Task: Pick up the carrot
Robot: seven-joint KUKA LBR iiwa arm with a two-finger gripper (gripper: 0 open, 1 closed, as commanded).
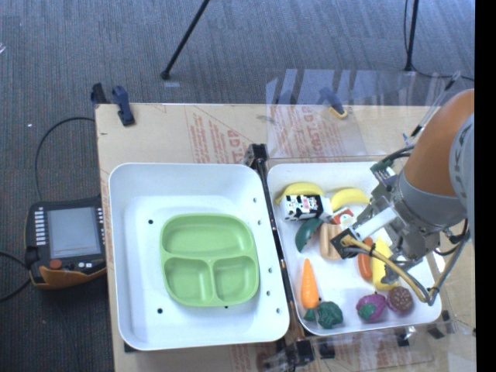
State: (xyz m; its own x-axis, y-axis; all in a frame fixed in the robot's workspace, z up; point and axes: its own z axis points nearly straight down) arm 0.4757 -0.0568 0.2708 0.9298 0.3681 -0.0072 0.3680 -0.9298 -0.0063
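The carrot [309, 282] is an orange cone lying in the right bin [350, 328], near its left wall, with its tip pointing to the back. A dark green broccoli piece [329, 314] sits right at its near end. My gripper [385, 245] hangs over the right half of the same bin, to the right of the carrot and apart from it. The wrist and its fittings hide the fingers. A small orange-red piece [364, 264] lies just under the gripper.
The right bin also holds two bananas [301, 191] [349, 198], a cow-print carton [302, 206], a dark green vegetable [306, 234], purple grapes [371, 307] and a brown-red piece [401, 298]. A green divided plate [209, 256] lies in the left bin [139, 200].
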